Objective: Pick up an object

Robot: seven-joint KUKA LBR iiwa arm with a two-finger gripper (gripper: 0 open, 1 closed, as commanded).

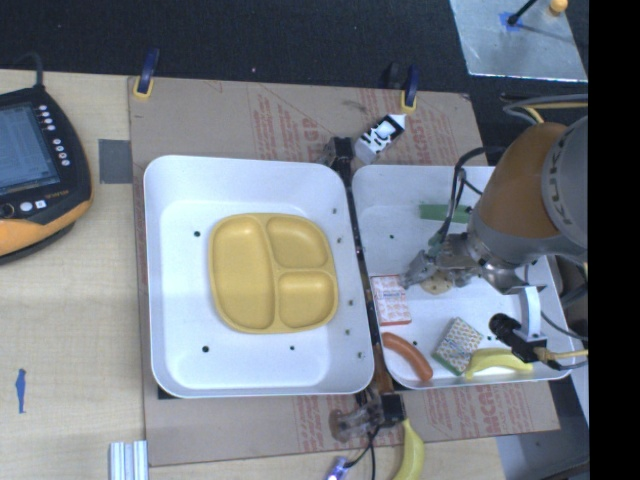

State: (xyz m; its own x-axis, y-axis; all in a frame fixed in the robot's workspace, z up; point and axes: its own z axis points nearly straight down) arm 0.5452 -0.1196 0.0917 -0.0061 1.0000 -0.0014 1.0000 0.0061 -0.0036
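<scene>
My gripper (421, 271) hangs low over the middle of the right bin (390, 193), its tip just left of a small tan cookie-like piece (436, 285). A red-and-white packet (390, 300) lies left of it by the bin's left wall. Near the front lie a red sausage (408, 355), a patterned sponge block (457, 344) and a yellow banana (497, 364). A green strip (437, 211) rests toward the back. Nothing shows between the fingers.
The left bin (175, 268) holds a yellow divided plate (272, 271). A teach pendant (35, 173) sits on the bench at far left. A black-and-white object (379, 135) lies behind the bins, and another banana (410, 453) lies in front of them.
</scene>
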